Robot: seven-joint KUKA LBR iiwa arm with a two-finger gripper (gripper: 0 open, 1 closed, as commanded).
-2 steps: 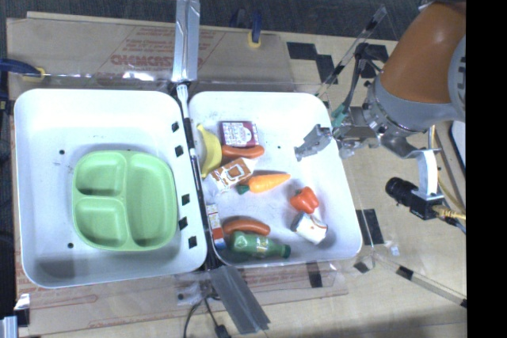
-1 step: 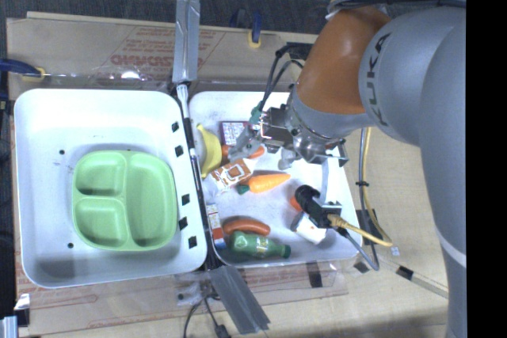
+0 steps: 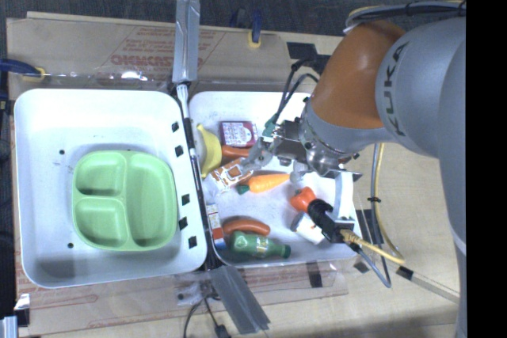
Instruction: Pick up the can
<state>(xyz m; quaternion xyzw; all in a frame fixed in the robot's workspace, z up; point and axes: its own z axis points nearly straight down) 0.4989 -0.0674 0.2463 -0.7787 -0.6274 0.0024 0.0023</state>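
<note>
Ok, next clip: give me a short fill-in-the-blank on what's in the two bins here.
1. The green divided plate lies in the ____ bin.
2. The can has a dark ____ label.
3. The green bottle lies on its ____ near the right bin's front edge.
4. The toy carrot is coloured ____.

Missing words: left; red; side; orange

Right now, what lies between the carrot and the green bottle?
In the camera view, a hot dog lies between the carrot and the green bottle, touching the bottle.
</note>
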